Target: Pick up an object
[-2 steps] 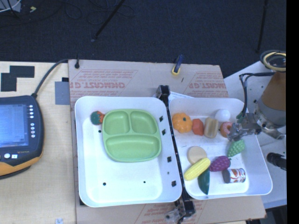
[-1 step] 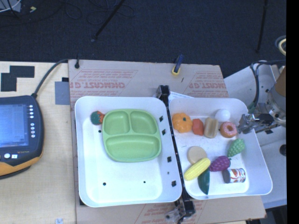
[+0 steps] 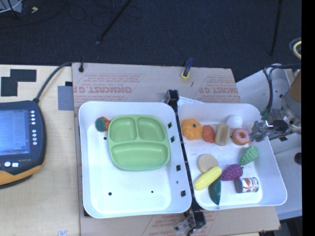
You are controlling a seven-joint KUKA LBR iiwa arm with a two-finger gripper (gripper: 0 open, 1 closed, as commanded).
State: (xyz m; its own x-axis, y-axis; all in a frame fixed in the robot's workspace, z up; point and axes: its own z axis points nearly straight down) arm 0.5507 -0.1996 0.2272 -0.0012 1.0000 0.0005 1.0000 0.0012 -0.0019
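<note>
Gripper parked at the right rim of the right bin, just beside the pink donut. Too small and blurry to tell how wide it sits, nothing visibly between the tips.

Quick count, right bin: one orange pumpkin, one red piece, one tan block, one white ball, one green grape bunch, one purple bunch, one corn cob, one can. Left bin: one green divided plate, one small red-green ball.
</note>
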